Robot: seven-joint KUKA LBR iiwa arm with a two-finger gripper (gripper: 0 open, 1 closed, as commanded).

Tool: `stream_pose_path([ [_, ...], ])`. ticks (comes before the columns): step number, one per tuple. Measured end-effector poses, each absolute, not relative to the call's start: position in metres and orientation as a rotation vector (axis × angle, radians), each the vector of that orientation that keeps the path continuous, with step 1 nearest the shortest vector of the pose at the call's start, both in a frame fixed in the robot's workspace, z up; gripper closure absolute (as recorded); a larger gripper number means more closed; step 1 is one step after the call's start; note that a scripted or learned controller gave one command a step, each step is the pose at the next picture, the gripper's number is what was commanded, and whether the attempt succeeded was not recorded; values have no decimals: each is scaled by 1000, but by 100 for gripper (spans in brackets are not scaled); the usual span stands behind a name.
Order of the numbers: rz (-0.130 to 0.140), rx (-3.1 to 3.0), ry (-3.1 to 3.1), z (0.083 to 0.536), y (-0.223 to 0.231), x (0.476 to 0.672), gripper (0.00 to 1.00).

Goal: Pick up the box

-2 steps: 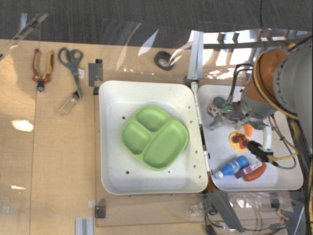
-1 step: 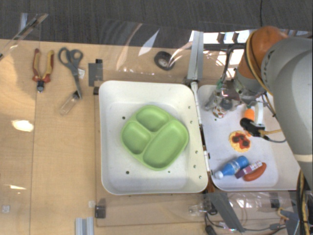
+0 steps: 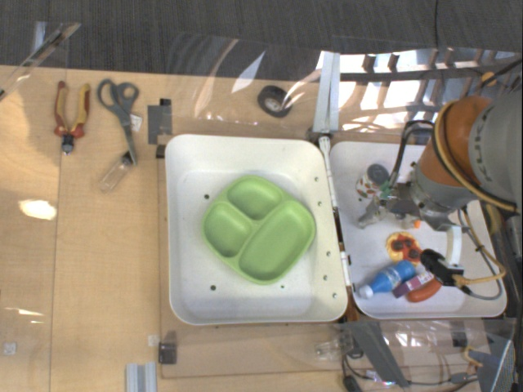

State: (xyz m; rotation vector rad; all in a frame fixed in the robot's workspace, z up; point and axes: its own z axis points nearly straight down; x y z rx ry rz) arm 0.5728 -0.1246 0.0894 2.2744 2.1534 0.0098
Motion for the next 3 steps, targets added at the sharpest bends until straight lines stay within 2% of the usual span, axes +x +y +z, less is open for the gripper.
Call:
stream_pose_path([
  [1, 7, 2112, 2316, 88, -153, 621, 0],
  [2, -16, 2016, 2428, 86, -134, 666, 0],
  [3, -28, 2019, 2437, 96, -135, 663, 100],
])
